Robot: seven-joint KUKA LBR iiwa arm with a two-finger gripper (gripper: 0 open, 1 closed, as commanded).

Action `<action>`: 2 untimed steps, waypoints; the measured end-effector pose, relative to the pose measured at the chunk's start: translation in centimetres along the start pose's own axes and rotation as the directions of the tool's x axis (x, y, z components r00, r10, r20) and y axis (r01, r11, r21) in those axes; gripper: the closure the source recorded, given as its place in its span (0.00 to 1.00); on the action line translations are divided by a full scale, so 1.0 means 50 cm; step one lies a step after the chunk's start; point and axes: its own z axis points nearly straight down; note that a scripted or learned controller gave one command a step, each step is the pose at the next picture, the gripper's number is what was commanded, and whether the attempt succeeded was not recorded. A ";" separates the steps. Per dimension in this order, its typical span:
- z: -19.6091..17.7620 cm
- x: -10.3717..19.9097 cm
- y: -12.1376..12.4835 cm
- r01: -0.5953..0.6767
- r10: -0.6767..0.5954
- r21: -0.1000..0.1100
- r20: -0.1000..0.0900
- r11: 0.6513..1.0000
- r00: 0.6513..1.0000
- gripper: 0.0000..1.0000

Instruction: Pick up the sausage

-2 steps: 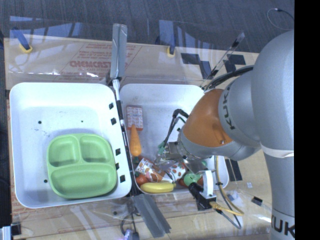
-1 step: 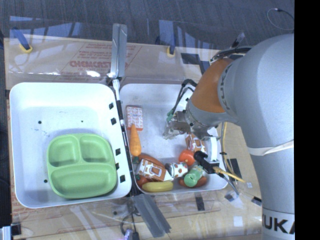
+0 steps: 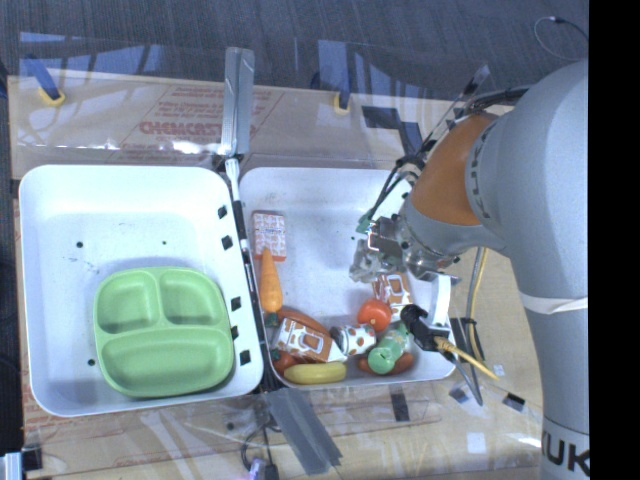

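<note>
The sausage point(image 3: 305, 321), as far as I can judge, is showing as a reddish-brown, slightly curved length with a smooth, glossy skin, lying toward the front of the right bin point(image 3: 320, 183). A small printed carton point(image 3: 303, 341) is resting on its near side, so only its upper edge is showing. A carrot point(image 3: 270, 280) is lying just beside it on the left, tip toward it, and a yellow banana point(image 3: 316, 372) is sitting in front against the bin wall. Everything is crowding loosely into that front strip, probably tumbled there. The gripper point(image 3: 372, 263) is hanging over the right of the pile, above another carton point(image 3: 392, 288) and a red tomato point(image 3: 374, 314), apart from the sausage. Whether it is apart or together I cannot tell.
</note>
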 end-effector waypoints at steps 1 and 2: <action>0.084 0.070 -0.121 -0.041 0.041 0.003 -0.001 0.999 0.999 0.00; 0.081 0.103 -0.160 0.376 -0.376 -0.006 0.004 0.927 0.927 0.00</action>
